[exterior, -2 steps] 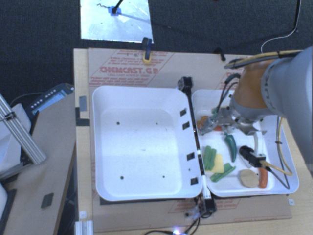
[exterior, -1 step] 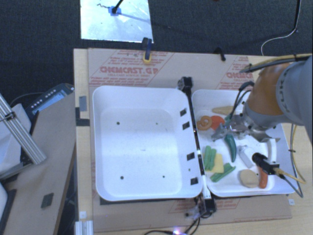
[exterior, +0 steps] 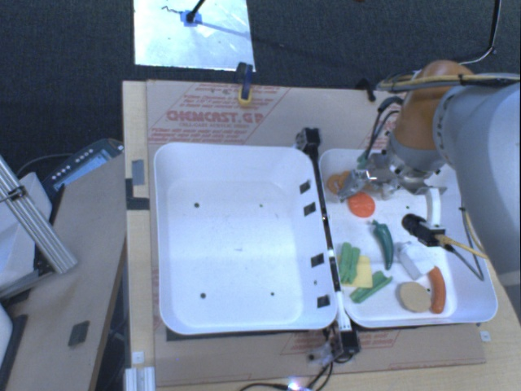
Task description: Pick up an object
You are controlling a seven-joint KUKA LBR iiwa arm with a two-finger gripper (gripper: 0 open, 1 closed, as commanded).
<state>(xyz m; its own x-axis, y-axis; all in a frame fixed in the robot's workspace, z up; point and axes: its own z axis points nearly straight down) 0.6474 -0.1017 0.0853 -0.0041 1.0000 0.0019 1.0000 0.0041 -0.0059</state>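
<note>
gripper (exterior: 356, 187) low in right bin (exterior: 480, 300) | beside red tomato (exterior: 361, 205) | grip state: cannot tell

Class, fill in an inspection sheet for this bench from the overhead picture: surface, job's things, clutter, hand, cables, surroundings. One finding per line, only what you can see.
Surface: two white bins; left bin, right bin.
Job's things: in the right bin, red round piece, green pepper, green beans, yellow piece, tan disc, orange sausage.
Clutter: nothing seen.
Hand: low over the right bin's far end; finger state unclear.
Cables: yellow cable near the wrist.
Surroundings: dark carpet, shiny sheet.
</note>
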